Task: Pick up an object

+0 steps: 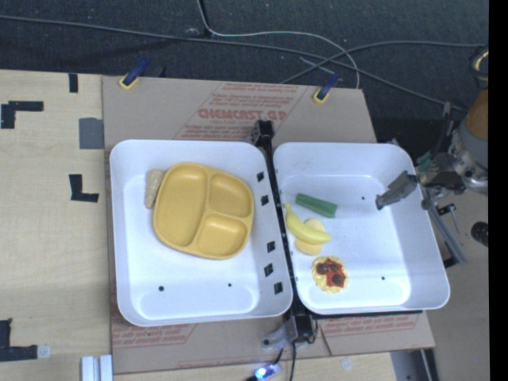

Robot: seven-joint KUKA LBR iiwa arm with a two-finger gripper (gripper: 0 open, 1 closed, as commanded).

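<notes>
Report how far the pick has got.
Done: nothing lifted yet. The green piece, banana and small tart all lie on the floor of the right bin. In hand: the gripper is at that bin's right rim, apart from every item. Left: moving over an item, closing on it and raising it.

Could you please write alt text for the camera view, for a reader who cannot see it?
The gripper hangs over the right bin's right side, apart from a green stick, banana and small tart near its left wall. The left bin holds a yellow divided plate.
</notes>
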